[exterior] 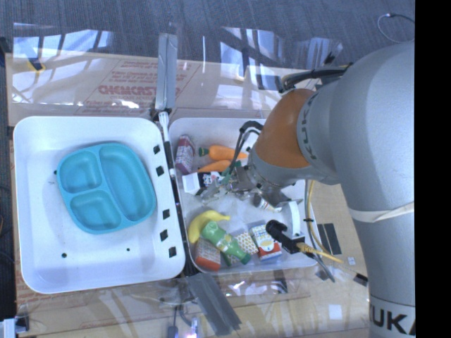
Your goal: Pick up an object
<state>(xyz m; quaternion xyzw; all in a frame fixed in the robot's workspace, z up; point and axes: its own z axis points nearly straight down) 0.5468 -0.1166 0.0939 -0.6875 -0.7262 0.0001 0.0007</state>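
Wooden bench (84, 90) on grey carpet (211, 5) — two white bins (28, 189); tool (229, 183) state unclear.

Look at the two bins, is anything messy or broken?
Nothing looks broken or spilled. The toy food is just jumbled loosely in the right bin, like the banana and carrots. The blue plate lies flat in the left bin.

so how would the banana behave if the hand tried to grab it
The banana looks smooth and curved, so it may slip or pivot in a pinch. It probably won't roll far, since it lies packed against a green bottle and other items. It looks like a light toy, though that is uncertain.
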